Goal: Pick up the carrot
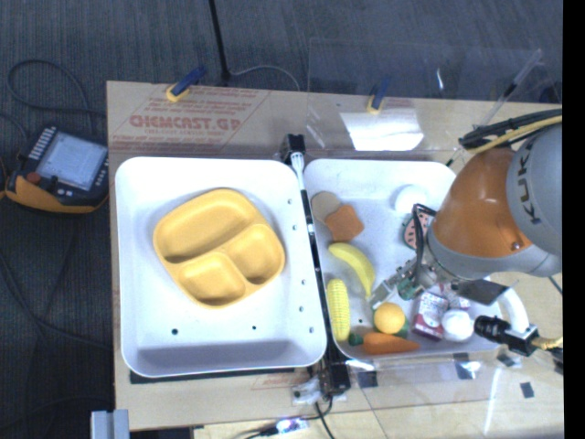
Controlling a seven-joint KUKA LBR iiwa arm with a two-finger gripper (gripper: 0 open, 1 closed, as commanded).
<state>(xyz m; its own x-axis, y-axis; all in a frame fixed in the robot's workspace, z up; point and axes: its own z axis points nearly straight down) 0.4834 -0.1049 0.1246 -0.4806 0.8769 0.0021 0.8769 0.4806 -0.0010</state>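
Note:
The carrot (388, 343), orange with a green stem end, lies along the front wall of the right bin (366, 183), just below a yellow lemon (388, 318). My gripper (406, 283) hangs low over the bin's front half, a little above and right of the lemon and apart from the carrot. The arm's orange band (477, 219) and grey wrist cover much of the bin's right side.
The right bin also holds a corn cob (338, 307), a banana (355, 263), an orange-brown block (344, 220), a dark red packet (428, 312) and a white ball (455, 324). A yellow divided plate (218, 245) lies in the left bin (146, 337).

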